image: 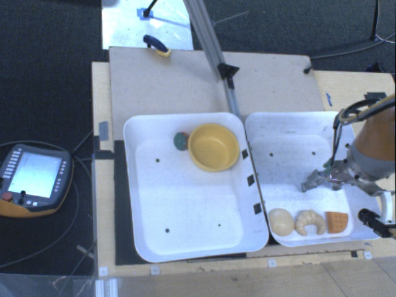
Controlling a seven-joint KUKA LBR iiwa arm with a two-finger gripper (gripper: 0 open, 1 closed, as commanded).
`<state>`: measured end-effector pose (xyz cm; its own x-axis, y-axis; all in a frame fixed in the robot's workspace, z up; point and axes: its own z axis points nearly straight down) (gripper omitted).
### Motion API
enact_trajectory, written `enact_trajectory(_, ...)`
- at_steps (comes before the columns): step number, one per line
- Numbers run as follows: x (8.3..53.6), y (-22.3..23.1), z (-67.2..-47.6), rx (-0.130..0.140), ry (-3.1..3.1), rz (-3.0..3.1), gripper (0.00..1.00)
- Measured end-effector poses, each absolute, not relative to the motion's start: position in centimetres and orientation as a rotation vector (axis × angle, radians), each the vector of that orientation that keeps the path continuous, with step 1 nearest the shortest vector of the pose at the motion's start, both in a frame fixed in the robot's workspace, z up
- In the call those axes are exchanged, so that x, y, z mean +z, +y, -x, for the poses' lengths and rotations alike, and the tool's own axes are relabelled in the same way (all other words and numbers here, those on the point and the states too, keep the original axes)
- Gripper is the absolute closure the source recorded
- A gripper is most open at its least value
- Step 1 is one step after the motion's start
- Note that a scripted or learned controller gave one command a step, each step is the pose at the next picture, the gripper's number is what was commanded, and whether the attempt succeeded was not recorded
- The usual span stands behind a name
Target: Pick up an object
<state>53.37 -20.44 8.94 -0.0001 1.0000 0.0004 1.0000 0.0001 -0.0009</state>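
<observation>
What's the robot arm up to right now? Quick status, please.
Gripper low in right bin, nothing seen held. Roll, croissant, orange block lie along near edge. Yellow bowl in left bin.

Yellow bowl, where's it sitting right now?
The yellow bowl sits in the left bin, near its far right corner, with a small green object touching its left side.

Robotics lab, teach pendant (34, 179) on dark carpet, two white bins (148, 228) on a bench, grey-and-orange arm (374, 144) over them
</observation>
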Motion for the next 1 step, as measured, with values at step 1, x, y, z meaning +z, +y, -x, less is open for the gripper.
enact_trajectory(1, 10.09, -20.48, -53.44, -0.001, -2.222, 2.223, 1.00)
